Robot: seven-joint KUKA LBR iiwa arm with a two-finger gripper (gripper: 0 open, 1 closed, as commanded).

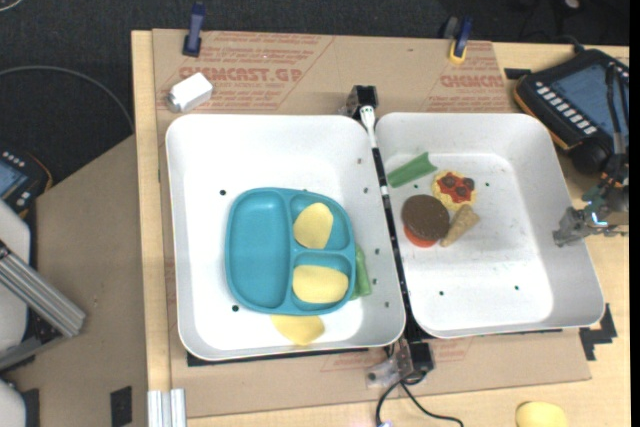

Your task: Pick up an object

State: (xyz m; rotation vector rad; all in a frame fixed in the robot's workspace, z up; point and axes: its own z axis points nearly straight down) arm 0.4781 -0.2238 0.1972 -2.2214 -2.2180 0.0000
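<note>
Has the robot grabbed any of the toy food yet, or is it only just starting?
Only just starting, it seems. Nothing looks picked up: the brown round piece, green strip and red-and-yellow piece all lie in the right bin. The gripper sits at that bin's right edge, away from them, with nothing seen between its fingers. Left to do: reach a piece, close on it, and lift.
</note>
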